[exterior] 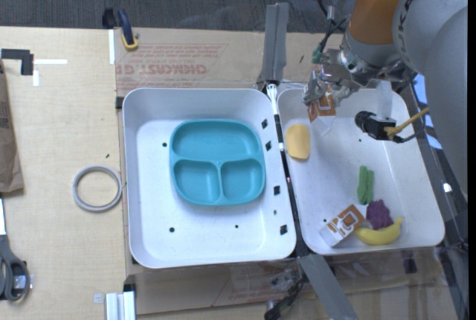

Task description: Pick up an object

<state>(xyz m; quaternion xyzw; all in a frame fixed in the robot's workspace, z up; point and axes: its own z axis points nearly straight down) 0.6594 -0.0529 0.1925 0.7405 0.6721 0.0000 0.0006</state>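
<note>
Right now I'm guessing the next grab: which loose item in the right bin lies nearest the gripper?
The pale yellow piece, alone near the bin's upper left, just below the gripper; the others cluster at the bottom.
</note>
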